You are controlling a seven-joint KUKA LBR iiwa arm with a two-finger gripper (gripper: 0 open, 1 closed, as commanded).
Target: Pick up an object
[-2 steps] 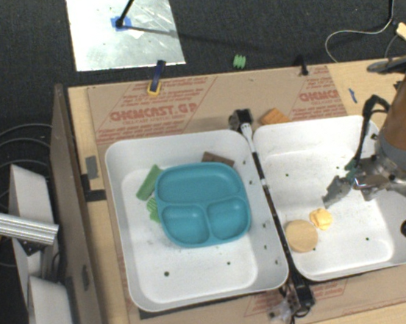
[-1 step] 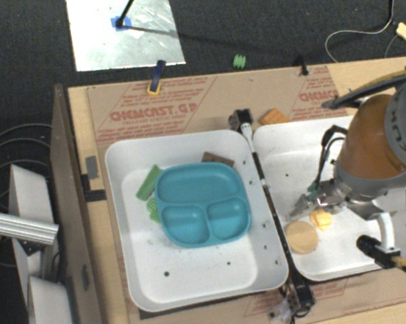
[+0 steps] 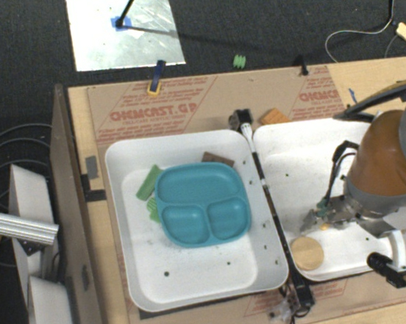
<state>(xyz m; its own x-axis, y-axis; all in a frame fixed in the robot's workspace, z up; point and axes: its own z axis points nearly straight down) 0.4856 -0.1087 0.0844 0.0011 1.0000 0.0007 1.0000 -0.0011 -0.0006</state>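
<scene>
Tan round disc [image 3: 308,252] in right bin [image 3: 291,153], just below gripper [image 3: 315,217], gripper's opening impossible to tell

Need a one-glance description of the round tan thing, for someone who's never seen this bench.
Start at the right bin, where the arm reaches in. Go to its near-left corner, beside the divider: the tan disc lies flat there. It's the sole round, wood-coloured item; the left bin's blue tray is far bigger.

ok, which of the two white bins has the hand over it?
The right bin, the one with the tan round disc in its near corner. The hand sits above it; the left bin holds the teal divided tray.
</scene>
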